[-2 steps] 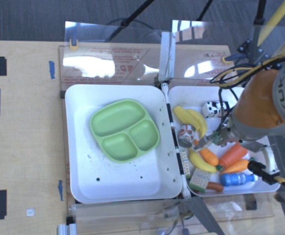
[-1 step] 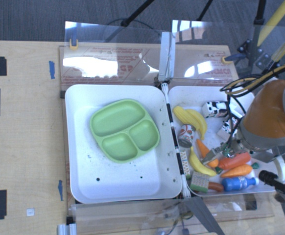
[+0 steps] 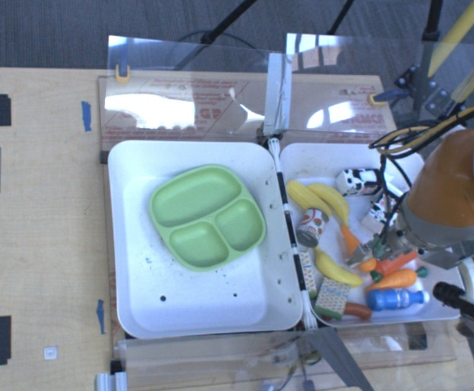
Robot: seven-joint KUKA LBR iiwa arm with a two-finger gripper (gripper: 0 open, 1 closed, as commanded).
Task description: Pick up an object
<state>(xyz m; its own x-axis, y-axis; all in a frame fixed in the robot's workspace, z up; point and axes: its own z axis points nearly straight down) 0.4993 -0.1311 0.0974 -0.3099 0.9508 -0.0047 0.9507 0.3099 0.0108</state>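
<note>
Clutter fills the right bin [image 3: 322,155], and we read the arm's low reach over it as a try for one toy among many. We see the gripper [image 3: 366,253] sitting amid the heap, just right of the lower banana [image 3: 336,269], beside the orange carrot [image 3: 393,279]; whether it grips anything we cannot tell. That banana is our likeliest target: small, curved, glossy yellow, lying flat. A blue bottle [image 3: 394,300] lies right of and below the banana, an upper banana [image 3: 320,198] above it. The green plate [image 3: 208,216] rests in the left bin [image 3: 131,243], well left of the banana.
</note>
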